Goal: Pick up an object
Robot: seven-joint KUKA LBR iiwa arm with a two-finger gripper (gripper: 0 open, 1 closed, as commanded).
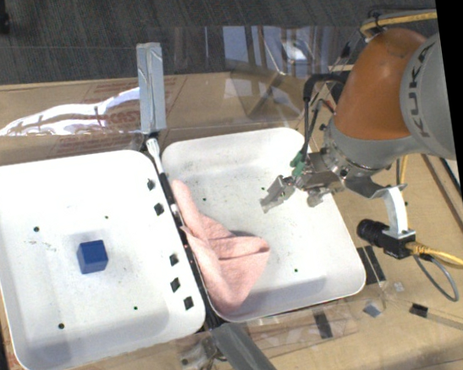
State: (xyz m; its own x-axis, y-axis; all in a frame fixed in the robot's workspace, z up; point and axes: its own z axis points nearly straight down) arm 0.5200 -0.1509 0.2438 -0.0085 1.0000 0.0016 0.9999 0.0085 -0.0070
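Claw [273, 197] over right bin [329, 269], finger spread unclear, pink cloth [225, 262] below, blue cube [93, 256] in left bin [31, 336]

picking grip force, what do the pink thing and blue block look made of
Pink thing: soft cloth, matte, judging by its folds and limp drape against the right bin's wall. Blue block: rigid, with crisp edges and flat faces, perhaps plastic or painted wood; unclear which.

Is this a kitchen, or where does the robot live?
Probably a robot lab, not a kitchen. The grey-and-orange arm reaches over two white bins on a cardboard-covered bench, with a blue cube and a pink cloth for grasping practice.
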